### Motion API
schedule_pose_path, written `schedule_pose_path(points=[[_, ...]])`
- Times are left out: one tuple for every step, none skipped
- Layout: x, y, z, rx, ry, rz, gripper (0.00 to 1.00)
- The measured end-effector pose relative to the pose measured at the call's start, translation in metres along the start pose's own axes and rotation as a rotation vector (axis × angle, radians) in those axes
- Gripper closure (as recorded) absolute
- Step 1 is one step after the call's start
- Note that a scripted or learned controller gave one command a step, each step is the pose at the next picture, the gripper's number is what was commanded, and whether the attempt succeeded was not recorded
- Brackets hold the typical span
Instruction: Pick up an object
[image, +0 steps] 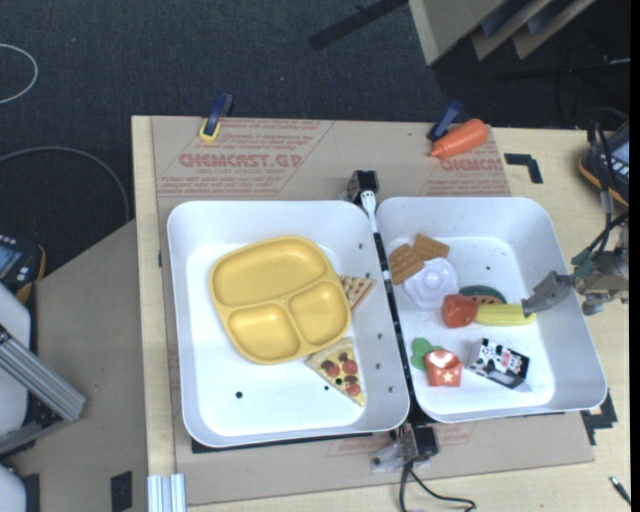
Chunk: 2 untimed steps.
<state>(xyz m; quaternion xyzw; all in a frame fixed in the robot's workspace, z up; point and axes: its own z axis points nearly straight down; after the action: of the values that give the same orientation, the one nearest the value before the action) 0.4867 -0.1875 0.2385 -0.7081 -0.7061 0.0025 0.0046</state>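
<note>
You have these pickable items: in the right bin, two brown crackers (412, 258) touching a white cup-like piece (433, 282); a red piece (459, 311) beside a yellow banana (504, 316); a strawberry (439, 366) near a black-and-white packet (499, 363). In the left bin, a yellow divided plate (278, 297), a waffle wedge (355, 290) and a pizza slice (342, 371)

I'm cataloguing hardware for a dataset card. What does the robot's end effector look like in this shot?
The end effector enters at the right edge over the right bin. It looks dull grey and metallic, tapering to a narrow, dark-tipped point. Behind it sits a blockier grey mounting with thin dark cables looping upward. No markings are legible.
</note>
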Motion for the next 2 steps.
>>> schedule_pose_path(points=[[0.0,0.002,-0.005,-0.01,-0.003,-0.003,0.0],[-0.005,0.009,0.043,-0.004,0.0,-0.002,0.0]])
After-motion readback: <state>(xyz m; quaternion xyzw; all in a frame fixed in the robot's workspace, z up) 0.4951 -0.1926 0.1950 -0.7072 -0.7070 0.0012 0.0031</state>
